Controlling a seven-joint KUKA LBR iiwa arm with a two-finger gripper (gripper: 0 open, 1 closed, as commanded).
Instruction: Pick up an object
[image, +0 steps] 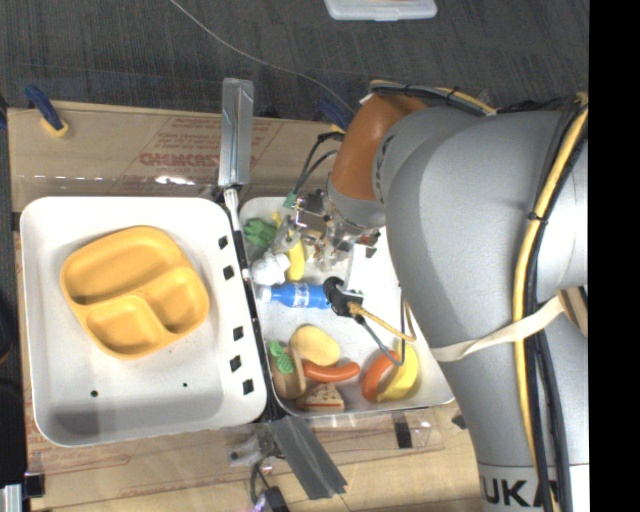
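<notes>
One glossy, perhaps plastic, compartmented tray (135, 290)

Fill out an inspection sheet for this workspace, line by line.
Surface: two white bins; left bin, right bin, on brown cardboard.
Job's things: blue bottle, sausage, banana, green toy, jumbled in the right bin.
Clutter: yellow divided tray in the left bin.
Grippers: claw low over the right bin's far end; finger state unclear.
Cables: dark and yellow cables along the arm.
Surroundings: blue clamp on the cardboard.

The arm (470, 250) hides much of the right bin (262, 215).
</notes>
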